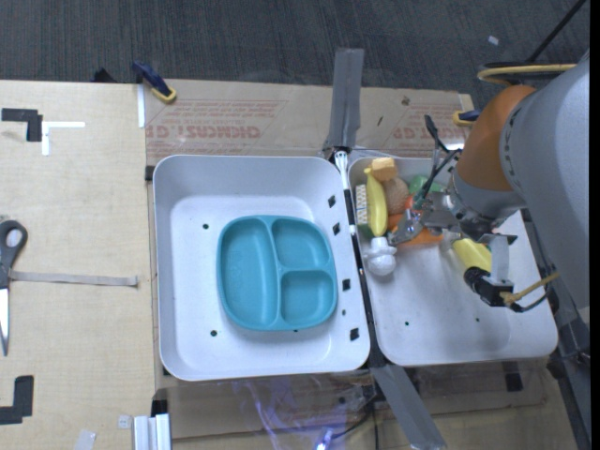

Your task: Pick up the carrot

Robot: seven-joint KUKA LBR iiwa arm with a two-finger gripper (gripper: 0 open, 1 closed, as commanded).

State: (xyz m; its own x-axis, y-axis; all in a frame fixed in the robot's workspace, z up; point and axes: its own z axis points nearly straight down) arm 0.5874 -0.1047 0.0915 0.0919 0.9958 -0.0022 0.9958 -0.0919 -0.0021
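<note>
The carrot lies in the right bin near its upper middle, an orange piece mostly covered by the arm's tool. My gripper is down over the carrot's left end, close to the bin floor, and touches or nearly touches it. The grey wrist with its orange band reaches in from the right above it.
Crowded beside the carrot are a yellow banana, a brownish round item, an orange-yellow piece, a white object and a yellow item. A teal divided plate sits in the left bin.
</note>
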